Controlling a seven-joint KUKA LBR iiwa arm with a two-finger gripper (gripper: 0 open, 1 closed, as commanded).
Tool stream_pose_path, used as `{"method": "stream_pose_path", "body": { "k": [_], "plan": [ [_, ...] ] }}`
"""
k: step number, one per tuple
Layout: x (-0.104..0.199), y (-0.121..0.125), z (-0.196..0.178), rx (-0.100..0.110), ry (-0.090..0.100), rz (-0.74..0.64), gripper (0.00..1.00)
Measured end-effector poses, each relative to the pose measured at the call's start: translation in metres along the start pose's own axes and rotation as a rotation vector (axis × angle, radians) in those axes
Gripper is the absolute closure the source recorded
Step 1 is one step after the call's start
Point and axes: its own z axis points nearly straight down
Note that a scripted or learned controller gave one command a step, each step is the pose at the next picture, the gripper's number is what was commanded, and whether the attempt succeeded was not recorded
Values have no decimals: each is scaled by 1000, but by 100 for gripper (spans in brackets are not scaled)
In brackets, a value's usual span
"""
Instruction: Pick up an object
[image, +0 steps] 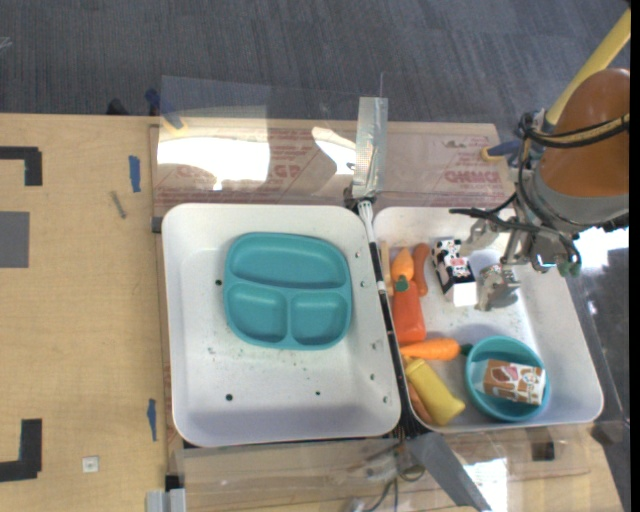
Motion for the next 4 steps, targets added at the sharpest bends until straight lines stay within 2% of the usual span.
{"method": "stream_pose_path", "body": {
  "k": [1,2,3,4],
  "plan": [
    [-34,25,97,2,-9,-13,0],
    [41,-7,97,2,-4,-118,0],
    [-17,-15,98,1,-5,68,0],
    [21,-39,98,0,-3,509,0]
  ]
}}
